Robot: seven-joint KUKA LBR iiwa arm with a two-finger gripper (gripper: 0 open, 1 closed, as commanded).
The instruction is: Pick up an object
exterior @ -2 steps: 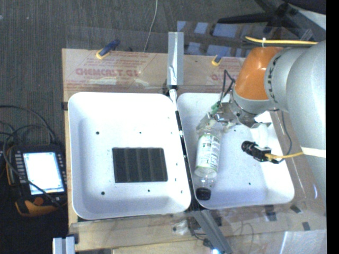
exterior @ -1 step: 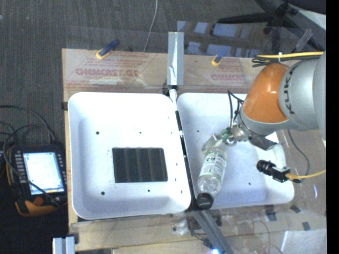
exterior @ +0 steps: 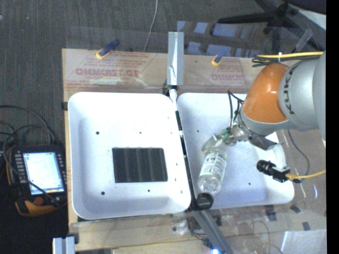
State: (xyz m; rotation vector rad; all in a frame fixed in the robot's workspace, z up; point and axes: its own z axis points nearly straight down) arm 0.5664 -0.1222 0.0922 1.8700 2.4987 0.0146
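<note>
A clear plastic bottle (exterior: 211, 169) lies in the right bin (exterior: 249, 192), along its left wall, with one end pointing at the near rim. My gripper (exterior: 223, 138) is low over the bottle's far end, under the orange band of the arm (exterior: 267, 100). Whether it touches the bottle is hidden by the wrist. A flat black ribbed rectangle (exterior: 139, 164) rests in the middle of the left bin (exterior: 90, 115).
A small black round thing (exterior: 203, 200) sits at the near rim between the bins. A black connector on a yellow cable (exterior: 269, 168) lies over the right bin's right side. A handheld screen (exterior: 38, 172) is on the floor at left.
</note>
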